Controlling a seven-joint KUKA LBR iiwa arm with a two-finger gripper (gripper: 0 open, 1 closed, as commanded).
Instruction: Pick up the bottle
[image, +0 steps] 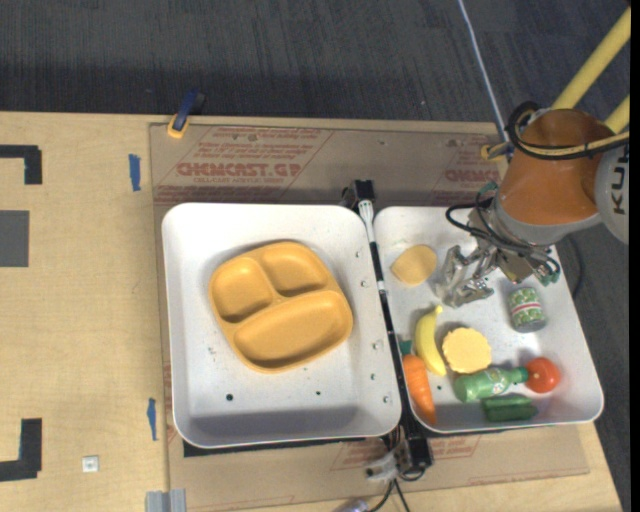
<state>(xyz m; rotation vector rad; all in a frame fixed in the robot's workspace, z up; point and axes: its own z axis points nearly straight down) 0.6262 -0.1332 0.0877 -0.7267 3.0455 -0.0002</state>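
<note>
The bottle (487, 383) is green with a pale label and lies on its side near the front of the right bin (580, 330). Its cap points right, toward a red tomato (541, 374). My gripper (465, 278) hangs over the middle back of that bin, well behind the bottle and a little to its left. Its metal fingers (450, 272) stand open, with nothing between them. The orange wrist band (545, 180) sits above and to the right of the fingers.
Packed around the bottle are a yellow disc (467, 350), a banana (430, 340), a carrot (418, 385) and a dark green piece (507, 408). A small can (527, 307) and a pale round piece (413, 264) flank the gripper. The left bin (190, 330) holds a yellow divided plate (282, 303).
</note>
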